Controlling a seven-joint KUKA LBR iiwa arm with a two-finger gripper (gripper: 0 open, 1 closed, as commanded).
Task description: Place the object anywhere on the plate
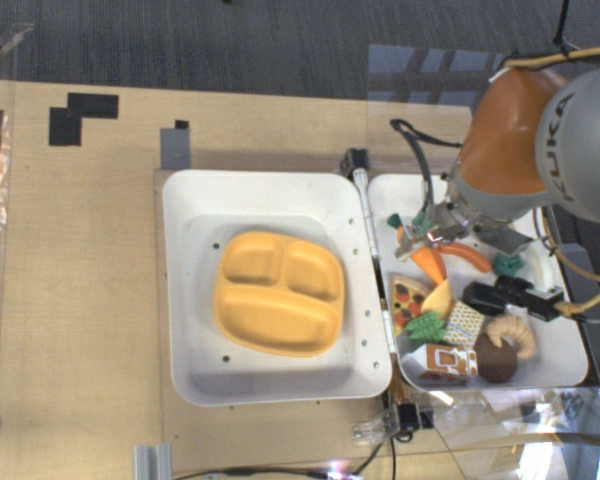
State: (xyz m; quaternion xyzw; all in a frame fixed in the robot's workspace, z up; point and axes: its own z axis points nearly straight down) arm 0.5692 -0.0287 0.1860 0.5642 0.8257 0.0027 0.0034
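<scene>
A yellow plate with three compartments lies in the middle of the left bin. My gripper hangs low in the upper left part of the right bin, below the orange wrist band. Right under its tip lies an orange carrot, touching or nearly touching it. I cannot make out whether anything is gripped. The gripper is well to the right of the plate, past the wall between the bins.
The right bin holds several toy foods: a red-orange pepper with a green stem, a pizza slice, a cheese wedge, a green piece, a croissant and a brown box. A black cable loops behind the wrist.
</scene>
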